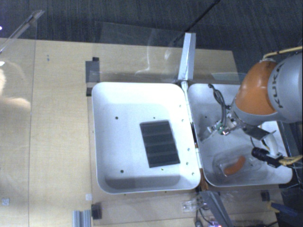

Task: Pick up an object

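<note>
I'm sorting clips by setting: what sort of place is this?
Most likely a robotics lab's bin-picking station. A grey and orange arm reaches over two white bins on a wooden bench, with clear screens around and dark carpet beyond.

The arm (279, 91) comes in from the right edge of the frame, grey body with its orange band (255, 91) bulging at middle right. It's bent downward, wrist pointing toward the lower left. The gripper (222, 128) sits just left of the orange part, too small and blurry to read.
</note>
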`<move>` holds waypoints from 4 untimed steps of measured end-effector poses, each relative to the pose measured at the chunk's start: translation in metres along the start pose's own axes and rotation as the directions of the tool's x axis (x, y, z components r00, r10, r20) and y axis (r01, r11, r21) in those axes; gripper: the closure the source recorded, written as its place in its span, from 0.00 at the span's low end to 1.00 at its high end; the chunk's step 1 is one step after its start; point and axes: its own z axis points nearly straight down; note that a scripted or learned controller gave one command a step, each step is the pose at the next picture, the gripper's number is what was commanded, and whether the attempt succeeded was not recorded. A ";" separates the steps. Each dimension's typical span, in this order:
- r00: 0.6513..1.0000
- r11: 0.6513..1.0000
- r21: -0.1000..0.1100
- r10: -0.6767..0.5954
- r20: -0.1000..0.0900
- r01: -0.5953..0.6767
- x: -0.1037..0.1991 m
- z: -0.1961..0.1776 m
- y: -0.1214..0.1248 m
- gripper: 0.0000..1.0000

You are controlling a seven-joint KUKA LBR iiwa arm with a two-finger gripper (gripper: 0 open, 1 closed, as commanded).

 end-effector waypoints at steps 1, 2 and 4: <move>0.983 0.983 0.002 0.184 0.003 -0.184 -0.027 0.003 0.071 0.00; 0.953 0.953 0.007 0.302 0.003 -0.302 -0.030 -0.059 -0.004 0.00; 0.830 0.830 0.012 0.558 0.004 -0.558 -0.033 -0.009 -0.081 0.00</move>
